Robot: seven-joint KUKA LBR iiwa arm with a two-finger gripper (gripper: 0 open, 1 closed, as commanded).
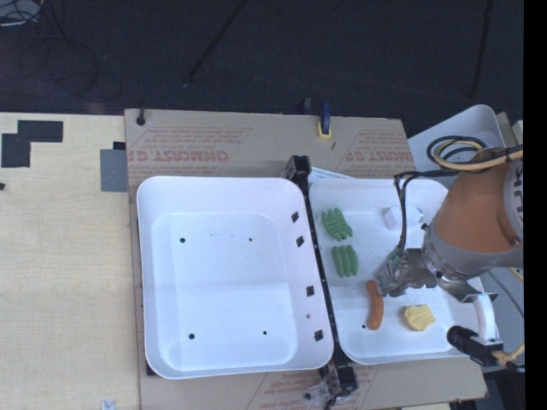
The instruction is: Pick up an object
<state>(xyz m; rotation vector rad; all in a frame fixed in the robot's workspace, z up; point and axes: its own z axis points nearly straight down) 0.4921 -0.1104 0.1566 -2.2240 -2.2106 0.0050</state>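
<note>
Pincer (395, 278) low in the right bin (363, 196), hanging just to the right of the orange sausage (374, 305) and near its upper end; from this slant I cannot tell how it is set, and nothing shows in its grip. Sausage lies loose on the bin floor, lengthways, the nearest thing to pick, which I judge is why I am down here. Yellow corn piece (418, 317) sits just beyond, to its right; two green pea pods (340, 242) lie further up the bin, apart from me. Left bin (162, 203) stands alongside. My wrist points down and leftward, orange band (474, 216) above it, the arm reaching in from the right over the bin's edge.
</note>
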